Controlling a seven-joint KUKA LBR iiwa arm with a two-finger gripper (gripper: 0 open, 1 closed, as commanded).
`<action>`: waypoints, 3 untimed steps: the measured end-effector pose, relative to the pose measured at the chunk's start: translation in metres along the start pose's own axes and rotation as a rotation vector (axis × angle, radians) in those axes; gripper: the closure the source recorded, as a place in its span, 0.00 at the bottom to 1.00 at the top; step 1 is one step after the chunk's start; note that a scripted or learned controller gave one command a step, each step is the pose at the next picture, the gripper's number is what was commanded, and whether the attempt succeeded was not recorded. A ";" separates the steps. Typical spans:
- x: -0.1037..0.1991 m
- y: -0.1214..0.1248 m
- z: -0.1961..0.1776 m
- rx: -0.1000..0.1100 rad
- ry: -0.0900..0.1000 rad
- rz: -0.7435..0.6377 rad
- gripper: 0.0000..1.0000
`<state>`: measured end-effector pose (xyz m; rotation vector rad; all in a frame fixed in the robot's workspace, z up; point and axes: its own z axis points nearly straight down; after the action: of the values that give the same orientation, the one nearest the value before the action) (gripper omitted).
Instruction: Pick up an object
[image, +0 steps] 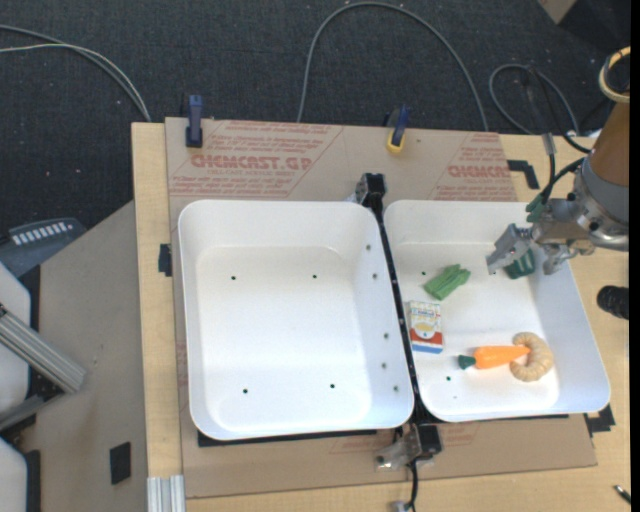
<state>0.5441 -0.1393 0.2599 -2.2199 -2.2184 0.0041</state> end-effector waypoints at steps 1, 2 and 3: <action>0.000 0.001 -0.002 -0.005 -0.001 -0.001 0.00; -0.003 -0.005 0.042 -0.001 0.000 0.000 0.00; 0.007 -0.006 0.098 0.000 0.001 -0.001 0.00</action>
<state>0.5379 -0.1318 0.1623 -2.2180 -2.2196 0.0037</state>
